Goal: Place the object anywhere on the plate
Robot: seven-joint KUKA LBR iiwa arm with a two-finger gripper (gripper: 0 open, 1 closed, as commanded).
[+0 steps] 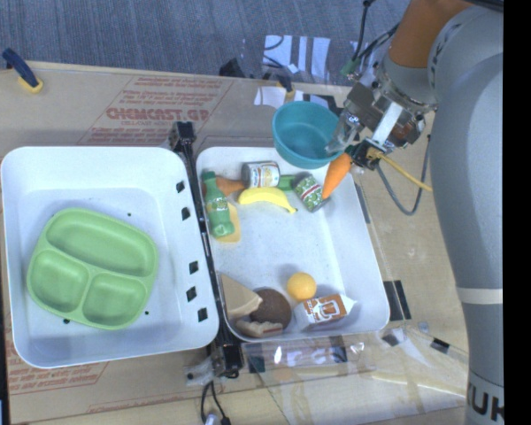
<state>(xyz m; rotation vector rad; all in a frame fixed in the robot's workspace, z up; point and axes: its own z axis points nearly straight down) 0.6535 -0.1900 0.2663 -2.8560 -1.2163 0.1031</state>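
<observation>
Nearest the camera, along the front wall of the right bin (372, 277), sit a brown-labelled packet (324, 309), an orange ball (301, 286), a dark brown round item (272, 306) and a tan wedge (240, 299), packed close together in the front half. The middle of this bin's floor is bare white. Toward its back wall lie a green bottle (217, 205), a banana (267, 199), a small tin (262, 174) and a green can (308, 192), all crowded near each other. A teal bowl (304, 133) sits tilted over the back rim of the right bin. The left bin (18, 171) holds a green divided plate (91, 266) with three compartments, set front-left, with open white floor behind and to its right. The hand (358, 144) is at the right bin's back right corner, beside the bowl. The carrot (334, 176) hangs from it, top end pinched between the fingers, long axis steeply tilted, narrow tip pointing down and toward the left, just above the green can. The carrot is well apart from the plate. The cardboard-covered tabletop (97, 96) shows behind both bins.
</observation>
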